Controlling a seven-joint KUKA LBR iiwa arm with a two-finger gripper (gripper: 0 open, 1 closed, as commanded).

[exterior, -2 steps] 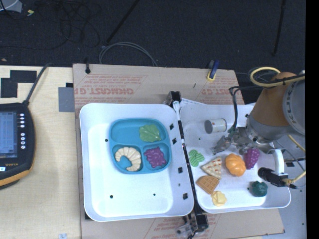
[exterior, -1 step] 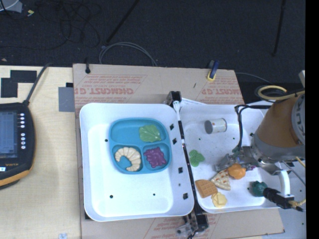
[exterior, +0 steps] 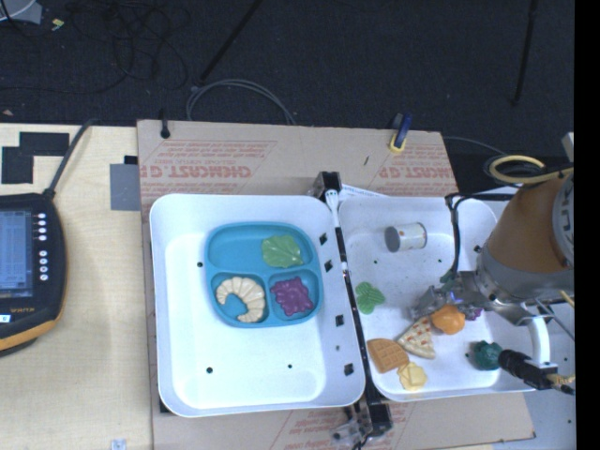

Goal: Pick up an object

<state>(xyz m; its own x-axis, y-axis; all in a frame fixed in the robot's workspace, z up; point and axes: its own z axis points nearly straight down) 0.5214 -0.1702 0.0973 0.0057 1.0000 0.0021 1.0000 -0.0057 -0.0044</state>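
The gripper [exterior: 448, 300] sits low in the right bin [exterior: 473, 212], crowded by an orange ball [exterior: 450, 321] and pizza slice [exterior: 419, 337]; its opening cannot be told. Far room lies open around the grey cylinder [exterior: 405, 237].

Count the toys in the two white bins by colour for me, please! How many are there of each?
Green: 3 - leafy piece in the blue divided plate, small broccoli-like piece, dark green lump
Orange or tan: 4 - croissant, orange ball, pizza slice, flat brown bread-like piece
Yellow: 1 - small lump
Purple: 1 - grape bunch
Grey: 1 - cylinder
Total: 10 toys
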